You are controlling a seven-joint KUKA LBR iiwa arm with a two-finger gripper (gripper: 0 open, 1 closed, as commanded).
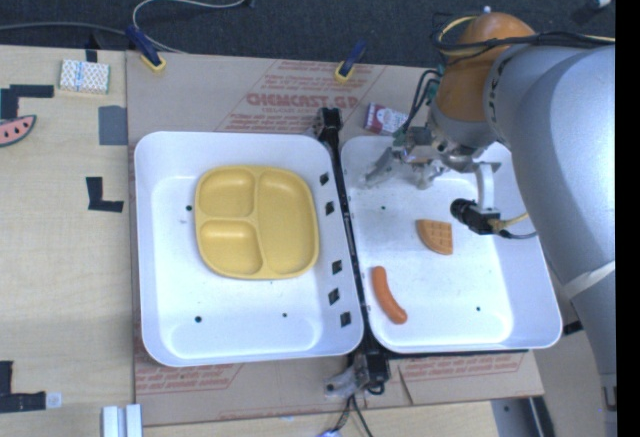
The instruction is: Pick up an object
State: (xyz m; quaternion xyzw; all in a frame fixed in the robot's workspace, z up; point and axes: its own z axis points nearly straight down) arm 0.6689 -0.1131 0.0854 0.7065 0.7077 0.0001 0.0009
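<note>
My gripper (pixel 399 175) hangs over the far left part of the right bin (pixel 500 325), open, with nothing between its fingers. An orange wedge-shaped toy (pixel 435 235) lies in that bin's middle, a short way in front and to the right of the gripper. Nearer the front left of the same bin lies a small orange-red sausage (pixel 388 295). A yellow divided plate (pixel 255 222) rests in the left bin (pixel 165 305).
A small red-and-white packet (pixel 383 117) lies on the cardboard just behind the right bin. Two blue-and-yellow clamps (pixel 147 47) (pixel 350 70) grip the cardboard's far edge. A chequered pad (pixel 84 76) and a pink slice toy (pixel 12 130) sit at far left.
</note>
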